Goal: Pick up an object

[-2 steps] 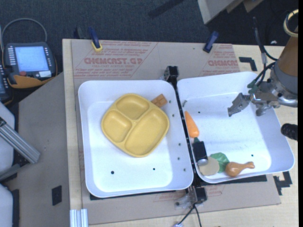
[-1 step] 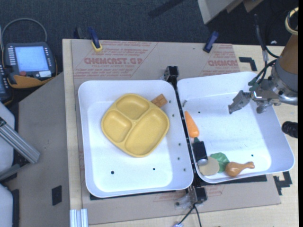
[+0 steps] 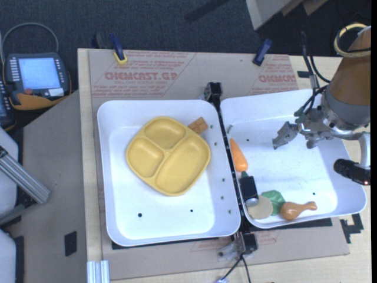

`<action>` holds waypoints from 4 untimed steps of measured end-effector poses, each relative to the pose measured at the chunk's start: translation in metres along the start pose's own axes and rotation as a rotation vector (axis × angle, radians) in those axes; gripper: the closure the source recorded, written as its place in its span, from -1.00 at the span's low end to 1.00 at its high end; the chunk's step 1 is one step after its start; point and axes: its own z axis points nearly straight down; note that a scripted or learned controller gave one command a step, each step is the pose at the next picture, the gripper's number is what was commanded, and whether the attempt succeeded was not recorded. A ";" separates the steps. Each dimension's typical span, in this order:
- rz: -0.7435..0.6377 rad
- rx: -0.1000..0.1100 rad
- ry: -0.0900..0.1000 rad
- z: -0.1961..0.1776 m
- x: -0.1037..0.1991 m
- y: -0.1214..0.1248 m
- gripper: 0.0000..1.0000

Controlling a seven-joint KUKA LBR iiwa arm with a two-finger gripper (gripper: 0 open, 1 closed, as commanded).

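Note:
My gripper [image 3: 297, 139] hangs over the upper right part of the right bin [image 3: 330, 187], its two grey fingers spread open with nothing between them. Along the right bin's left wall lies an orange carrot [image 3: 238, 155], well left of the gripper. Below it sits a black block [image 3: 248, 187]. In the near left corner are a beige round piece [image 3: 259, 208], a green piece [image 3: 274, 197] and a brown drumstick [image 3: 298, 208]. All of these lie apart from the gripper.
The left bin [image 3: 118, 205] holds a yellow divided plate [image 3: 169, 155], with a small brown block [image 3: 198, 124] at the plate's far right edge. A black divider strip [image 3: 227, 152] runs between the bins. Bare white floor lies under the gripper.

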 end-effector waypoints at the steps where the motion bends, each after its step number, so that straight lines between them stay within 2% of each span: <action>1: 0.000 -0.001 0.000 0.053 0.007 0.008 -1.00; 2: 0.001 -0.001 0.000 0.099 0.000 0.003 -1.00; 3: 0.002 -0.007 -0.002 0.086 0.000 0.004 1.00; 4: -0.002 -0.013 -0.003 0.027 0.009 0.003 1.00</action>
